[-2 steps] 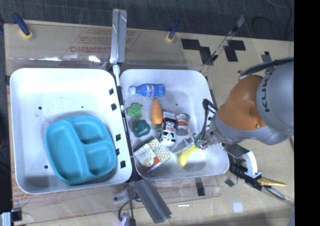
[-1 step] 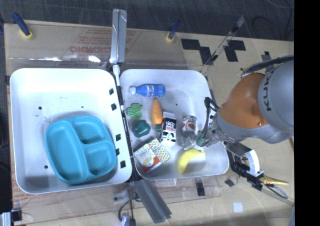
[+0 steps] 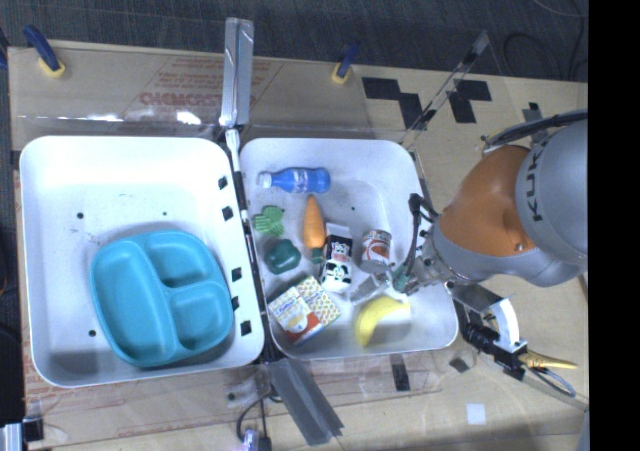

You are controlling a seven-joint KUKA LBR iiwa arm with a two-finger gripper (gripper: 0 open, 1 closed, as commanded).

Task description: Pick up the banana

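Note:
The yellow banana (image 3: pixel 379 319) lies in the right bin (image 3: pixel 400 161), near its front right corner. My gripper (image 3: pixel 397 282) hangs low inside that bin, just above and slightly right of the banana's upper end, beside a small can (image 3: pixel 376 248). The grey arm with its orange band (image 3: pixel 485 214) comes in over the bin's right wall. Nothing shows between gripper and banana, and I cannot tell whether they touch.
The right bin also holds a blue bottle (image 3: pixel 295 180), a carrot (image 3: pixel 314 223), two green pieces (image 3: pixel 281 256), a black-and-white carton (image 3: pixel 338 262) and a colourful box (image 3: pixel 305 311). A blue divided tray (image 3: pixel 160 294) lies in the left bin (image 3: pixel 60 169).

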